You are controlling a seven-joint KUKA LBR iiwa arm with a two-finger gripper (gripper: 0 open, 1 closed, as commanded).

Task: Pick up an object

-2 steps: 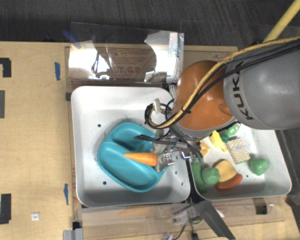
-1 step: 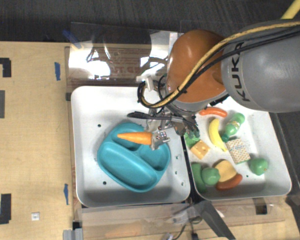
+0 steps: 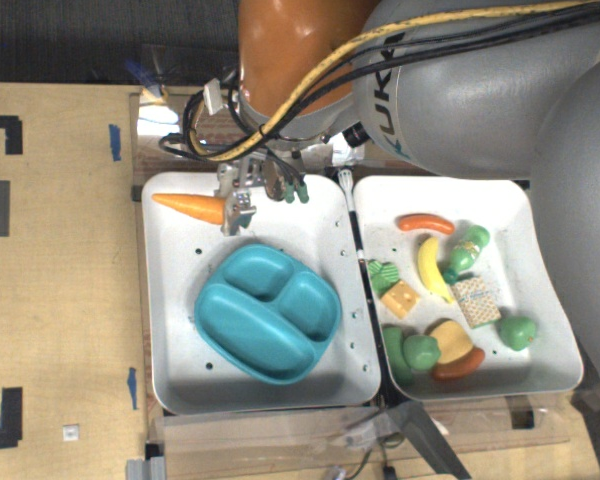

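An orange toy carrot [image 3: 185, 205] lies along the far left corner of the left bin [image 3: 170, 368], with its thick end pointing right. My gripper [image 3: 237, 211] hangs low over that bin, right at the carrot's thick end and seemingly touching it. The wrist and cables above hide how the gripper meets the carrot. A teal divided plate [image 3: 268, 310] fills the middle of the same bin, just in front of the gripper.
The right bin [image 3: 540, 268] holds several toy foods: a red sausage [image 3: 425, 223], a yellow banana [image 3: 432, 266], a green pepper [image 3: 465, 251], a cheese cube [image 3: 400, 298], a speckled block [image 3: 475, 301] and green pieces [image 3: 410, 351]. The arm's big grey body [image 3: 500, 88] looms over the far right.
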